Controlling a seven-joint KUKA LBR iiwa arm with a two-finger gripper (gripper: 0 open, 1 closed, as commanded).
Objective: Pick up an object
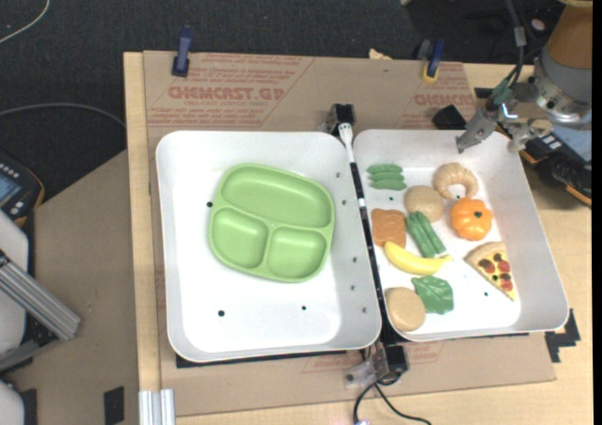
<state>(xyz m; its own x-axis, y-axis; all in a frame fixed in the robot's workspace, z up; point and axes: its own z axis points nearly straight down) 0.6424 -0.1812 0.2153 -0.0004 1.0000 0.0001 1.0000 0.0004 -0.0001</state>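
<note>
From the right my arm [564, 75] reached in above the far right corner of the right bin [541, 254], my gripper [484, 127] empty with fingers parted over the rim, the croissant [455, 179] and other toy foods lying below, left of it.

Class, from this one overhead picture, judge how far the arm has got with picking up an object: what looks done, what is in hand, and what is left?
Done: nothing lifted; the croissant, orange pumpkin, banana and pizza slice all lie in the right bin.

In hand: the gripper hangs over that bin's far right corner with nothing between its fingers.

Left: descend, grasp one item and lift. The green tray sits in the left bin.
</note>
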